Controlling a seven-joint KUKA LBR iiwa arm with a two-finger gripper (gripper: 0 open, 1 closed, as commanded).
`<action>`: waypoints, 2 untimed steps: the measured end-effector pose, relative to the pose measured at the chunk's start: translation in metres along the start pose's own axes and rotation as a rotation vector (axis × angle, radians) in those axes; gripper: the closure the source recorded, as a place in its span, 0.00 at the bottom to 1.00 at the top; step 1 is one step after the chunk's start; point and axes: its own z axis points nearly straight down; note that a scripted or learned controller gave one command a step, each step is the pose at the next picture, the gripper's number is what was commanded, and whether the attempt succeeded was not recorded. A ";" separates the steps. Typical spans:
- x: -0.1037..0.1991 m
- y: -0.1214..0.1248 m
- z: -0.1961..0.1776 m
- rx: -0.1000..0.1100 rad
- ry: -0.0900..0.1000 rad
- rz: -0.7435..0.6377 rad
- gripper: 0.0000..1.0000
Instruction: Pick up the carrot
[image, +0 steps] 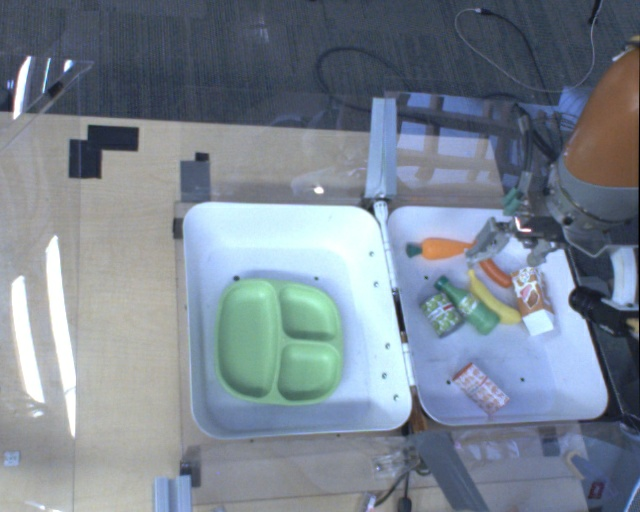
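Sharing the right bin (590, 400) with bottle (466, 305) and banana (493, 301), the carrot (444, 248) lies beside seemingly open, empty fingers (487, 240).

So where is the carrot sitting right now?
The carrot lies in the right bin, near its far left corner, up-left of the green bottle, with the gripper just to its right.

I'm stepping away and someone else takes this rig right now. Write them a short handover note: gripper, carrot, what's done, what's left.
Gripper: over the right bin, near its far edge, just right of the carrot; fingers open, nothing between them.
Carrot: lying in the right bin's far-left part, beside the green bottle and banana.
Done: approach only.
Left: close on the carrot and lift it.
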 end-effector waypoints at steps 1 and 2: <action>-0.028 0.078 0.004 -0.004 -0.002 -0.467 0.00; -0.066 0.083 0.096 -0.002 -0.001 -0.612 0.00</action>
